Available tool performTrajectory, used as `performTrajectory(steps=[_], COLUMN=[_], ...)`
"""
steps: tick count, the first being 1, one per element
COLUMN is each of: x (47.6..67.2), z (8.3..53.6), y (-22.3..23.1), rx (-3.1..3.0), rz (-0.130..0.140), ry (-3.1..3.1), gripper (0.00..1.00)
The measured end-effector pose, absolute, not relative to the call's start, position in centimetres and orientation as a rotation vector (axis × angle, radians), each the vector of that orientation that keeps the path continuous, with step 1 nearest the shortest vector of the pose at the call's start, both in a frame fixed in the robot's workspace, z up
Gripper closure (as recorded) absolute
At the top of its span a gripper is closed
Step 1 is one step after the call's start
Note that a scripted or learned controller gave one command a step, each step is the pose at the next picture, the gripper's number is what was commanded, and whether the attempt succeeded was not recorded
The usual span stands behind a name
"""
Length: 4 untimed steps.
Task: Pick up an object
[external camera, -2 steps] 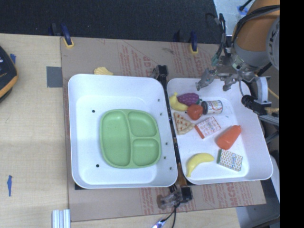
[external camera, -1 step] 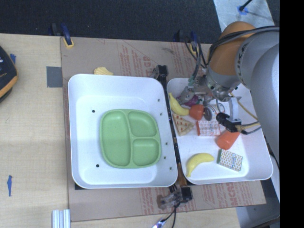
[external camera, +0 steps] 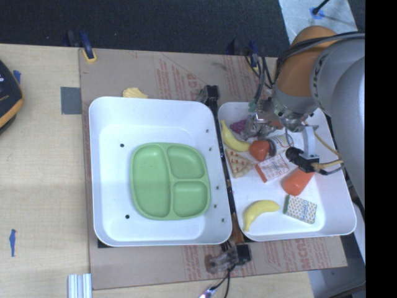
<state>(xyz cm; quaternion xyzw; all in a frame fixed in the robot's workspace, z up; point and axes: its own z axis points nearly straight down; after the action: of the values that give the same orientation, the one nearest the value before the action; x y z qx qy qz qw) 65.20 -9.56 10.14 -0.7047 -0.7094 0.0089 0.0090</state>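
Note:
The right bin holds several small toys: a red tomato-like piece, a banana at the far left, a second banana near the front, a purple piece, a waffle-like wedge, a red-and-white card, an orange cup and a patterned square packet. My gripper reaches down at the far side of this bin, just above the tomato and next to the purple piece. Nothing is seen held in it.
The left bin carries a green divided plate. A yellow scrap lies behind that bin on the cardboard. The grey arm with its orange band and cables covers the right bin's far right corner.

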Motion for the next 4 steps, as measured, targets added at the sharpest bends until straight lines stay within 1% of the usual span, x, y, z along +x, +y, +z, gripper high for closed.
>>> performTrajectory(steps=[1, 2, 3, 4], x=[61.9, 61.9, 65.7, 60.6], z=[19.3, 19.2, 13.0, 9.8], y=[-7.9, -7.9, -10.4, -17.8], rx=[-2.217, -2.216, -2.218, -2.217], rz=[0.002, 0.004, 0.004, 0.006], ry=[-2.225, -2.223, -2.226, -2.225], gripper=[1.0, 0.0, 0.0, 0.0])
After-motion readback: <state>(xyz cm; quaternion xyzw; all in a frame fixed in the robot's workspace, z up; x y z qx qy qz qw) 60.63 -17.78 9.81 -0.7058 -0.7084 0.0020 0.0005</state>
